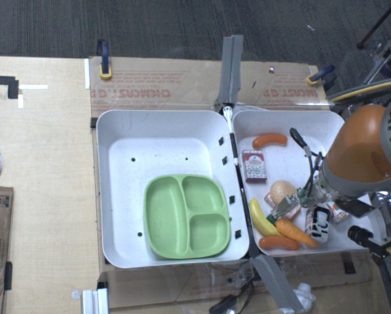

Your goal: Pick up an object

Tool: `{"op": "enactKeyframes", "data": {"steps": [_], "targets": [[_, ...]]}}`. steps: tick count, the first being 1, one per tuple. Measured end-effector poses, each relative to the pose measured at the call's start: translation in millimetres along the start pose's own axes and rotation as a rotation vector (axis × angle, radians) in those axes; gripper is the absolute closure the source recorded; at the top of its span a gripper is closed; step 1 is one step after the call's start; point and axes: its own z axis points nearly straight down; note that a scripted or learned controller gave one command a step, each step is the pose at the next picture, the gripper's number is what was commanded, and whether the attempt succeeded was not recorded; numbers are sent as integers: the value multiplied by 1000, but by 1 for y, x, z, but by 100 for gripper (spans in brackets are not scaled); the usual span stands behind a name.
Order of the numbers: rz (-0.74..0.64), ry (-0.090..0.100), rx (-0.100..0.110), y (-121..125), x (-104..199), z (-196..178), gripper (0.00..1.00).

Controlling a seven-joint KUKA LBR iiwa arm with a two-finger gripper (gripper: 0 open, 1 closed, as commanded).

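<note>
A carrot is lying in the right bin, between a banana and a black-and-white toy; the gripper is hovering just above it, whether clenched or released I cannot tell; a green plate is sitting in the left bin.

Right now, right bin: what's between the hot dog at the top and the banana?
In the camera view, the small red box lies between the hot dog and the banana, with bare white bin floor beside it.
</note>
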Motion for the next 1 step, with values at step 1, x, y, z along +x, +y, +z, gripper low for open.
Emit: {"op": "enactKeyframes", "data": {"steps": [1], "targets": [[110,0,0,53,-22,0,0]]}}
